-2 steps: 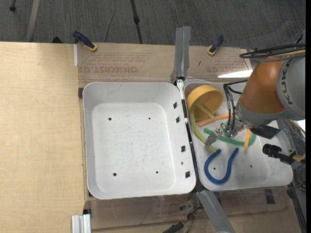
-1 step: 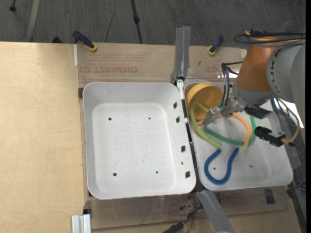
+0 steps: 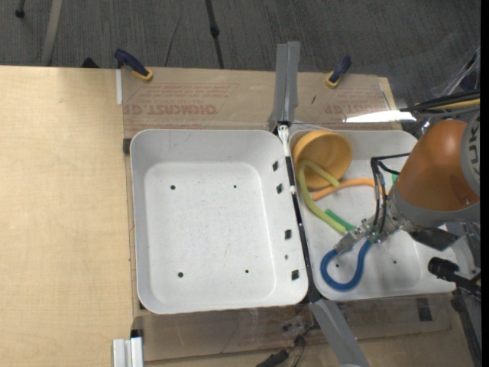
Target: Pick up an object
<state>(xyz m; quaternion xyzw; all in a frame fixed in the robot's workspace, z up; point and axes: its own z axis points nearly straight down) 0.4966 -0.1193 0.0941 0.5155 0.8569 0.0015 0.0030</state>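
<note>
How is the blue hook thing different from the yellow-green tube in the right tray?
The blue hook is bent into a U near the front of the right bin; the yellow-green tube runs longer, in a gentler curve from the orange cup toward the tool. The hook is one colour, the tube two. Both are slim, curved pieces.

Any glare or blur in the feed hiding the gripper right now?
Camera view: even lighting and sharp focus; one bright glare streak on the cardboard behind the right bin; the gripper looks small and cluttered beside the blue hook, its tip hard to resolve.
</note>
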